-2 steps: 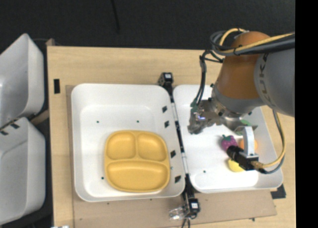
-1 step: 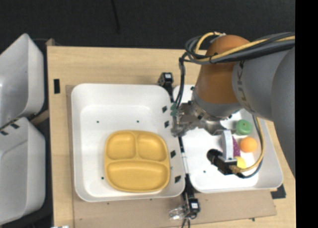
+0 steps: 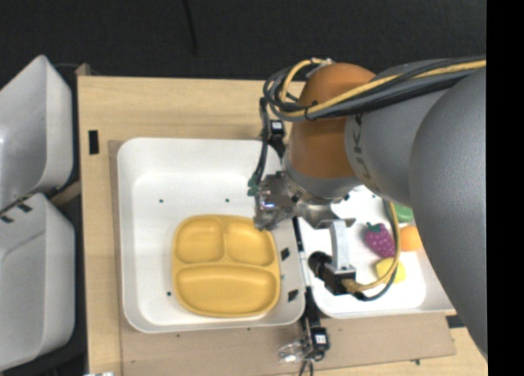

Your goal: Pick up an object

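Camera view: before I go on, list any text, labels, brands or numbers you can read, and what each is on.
No readable text.
Yellow divided plate in the left bin: plain, no markings.
Purple grapes in the right bin: no label.
Arm: no brand or number legible.
White block below the wrist: any marking too blurred to read.

Yellow divided plate [image 3: 225,266] sits flat in the left bin [image 3: 143,202], toward its near-right corner, 3 compartments up: 2 small ones at the back, 1 long one in front. Over in the right bin [image 3: 409,294], purple grape bunch [image 3: 379,240] lies partly behind the arm, w/ an orange piece [image 3: 408,239] just beside it and a yellow item [image 3: 386,270] near the front, shape unclear.
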Controlling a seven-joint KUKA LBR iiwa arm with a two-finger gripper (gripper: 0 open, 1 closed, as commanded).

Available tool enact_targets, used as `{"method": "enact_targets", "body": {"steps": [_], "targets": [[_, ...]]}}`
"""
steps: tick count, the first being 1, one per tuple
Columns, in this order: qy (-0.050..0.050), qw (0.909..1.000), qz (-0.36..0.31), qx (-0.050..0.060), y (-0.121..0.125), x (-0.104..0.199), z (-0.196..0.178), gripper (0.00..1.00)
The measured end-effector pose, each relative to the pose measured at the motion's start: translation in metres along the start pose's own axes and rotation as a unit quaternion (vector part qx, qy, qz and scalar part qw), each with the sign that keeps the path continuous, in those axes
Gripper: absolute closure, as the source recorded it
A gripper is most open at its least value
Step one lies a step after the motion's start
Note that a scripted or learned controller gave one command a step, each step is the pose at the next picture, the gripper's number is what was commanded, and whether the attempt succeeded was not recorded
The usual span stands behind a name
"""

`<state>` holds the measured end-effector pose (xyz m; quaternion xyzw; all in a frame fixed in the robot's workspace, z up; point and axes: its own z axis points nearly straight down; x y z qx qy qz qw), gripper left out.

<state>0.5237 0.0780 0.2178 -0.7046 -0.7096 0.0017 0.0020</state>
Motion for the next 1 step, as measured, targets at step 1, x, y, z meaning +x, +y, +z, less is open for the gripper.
{"method": "enact_targets", "body": {"steps": [1], "targets": [[0.000,1.0000,0.002,0.000,0.0003,-0.0025,-0.0003,0.00]]}}
